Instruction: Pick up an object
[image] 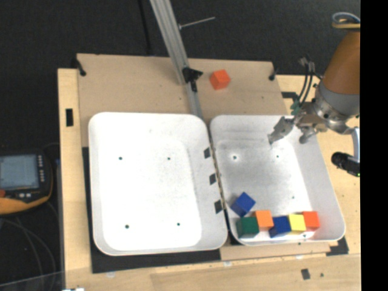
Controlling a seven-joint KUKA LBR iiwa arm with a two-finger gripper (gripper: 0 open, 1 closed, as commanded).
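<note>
six blocks (277, 221) in the right bin (315, 162) (two blue), a seventh (220, 79) outside

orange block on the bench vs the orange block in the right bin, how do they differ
The orange block on the bench lies outside both bins, on bare board behind them; the orange block in the right bin lies near that bin's front wall. The bench one stands alone; the bin one sits in a row, with a green block and a blue block right beside it. Both are small orange cubes, apart from the gripper.
</note>
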